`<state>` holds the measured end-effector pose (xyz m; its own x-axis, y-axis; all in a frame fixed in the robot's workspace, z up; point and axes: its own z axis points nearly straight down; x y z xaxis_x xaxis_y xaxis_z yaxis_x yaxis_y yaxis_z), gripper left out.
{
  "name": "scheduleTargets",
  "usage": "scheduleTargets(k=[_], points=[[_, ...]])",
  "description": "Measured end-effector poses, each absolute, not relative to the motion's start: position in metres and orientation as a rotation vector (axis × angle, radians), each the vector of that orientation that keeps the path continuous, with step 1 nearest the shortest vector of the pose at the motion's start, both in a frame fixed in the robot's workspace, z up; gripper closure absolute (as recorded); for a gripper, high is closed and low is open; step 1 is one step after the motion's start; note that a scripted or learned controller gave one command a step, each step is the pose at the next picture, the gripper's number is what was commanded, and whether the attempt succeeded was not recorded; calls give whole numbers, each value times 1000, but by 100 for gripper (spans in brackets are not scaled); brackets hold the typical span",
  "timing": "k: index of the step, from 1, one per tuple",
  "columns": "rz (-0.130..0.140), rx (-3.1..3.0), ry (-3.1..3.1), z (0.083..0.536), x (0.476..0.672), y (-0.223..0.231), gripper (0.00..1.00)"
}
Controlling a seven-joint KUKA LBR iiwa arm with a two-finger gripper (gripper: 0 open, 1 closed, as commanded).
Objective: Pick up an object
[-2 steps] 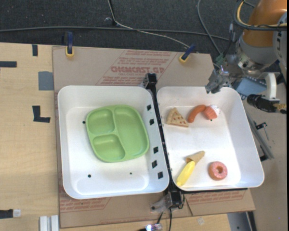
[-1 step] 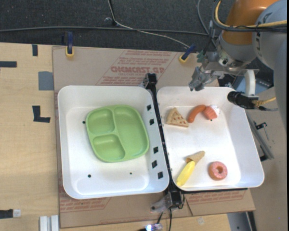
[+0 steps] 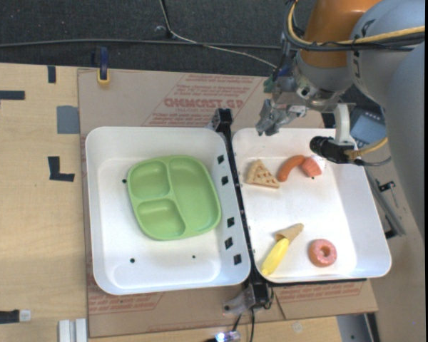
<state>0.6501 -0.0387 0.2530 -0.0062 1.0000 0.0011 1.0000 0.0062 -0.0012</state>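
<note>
Green divided plate (image 3: 174, 197) in left bin (image 3: 100, 191). Right of plate, in right bin (image 3: 357, 212): cracker wedge (image 3: 261, 174), sausage (image 3: 294, 166), banana (image 3: 279, 250), pink donut (image 3: 322, 252). Gripper (image 3: 268, 125) above cracker wedge, at bin's far rim; finger state: cannot tell.

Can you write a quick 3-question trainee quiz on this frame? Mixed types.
1. True or false: the green divided plate lies in the right bin.
2. Which item lies nearest the gripper? A) pink donut B) sandwich wedge C) banana
3. Fill in: the sausage lies in the ____ bin.

Key:
1. False; it lies in the left bin.
2. B
3. right
</note>
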Motion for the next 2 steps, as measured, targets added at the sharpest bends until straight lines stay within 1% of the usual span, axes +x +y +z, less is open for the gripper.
scheduleTargets(k=[1, 2], points=[[1, -2213, -2227, 249, 646, 14, 100], [0, -2214, -2227, 243, 663, 66, 100]])
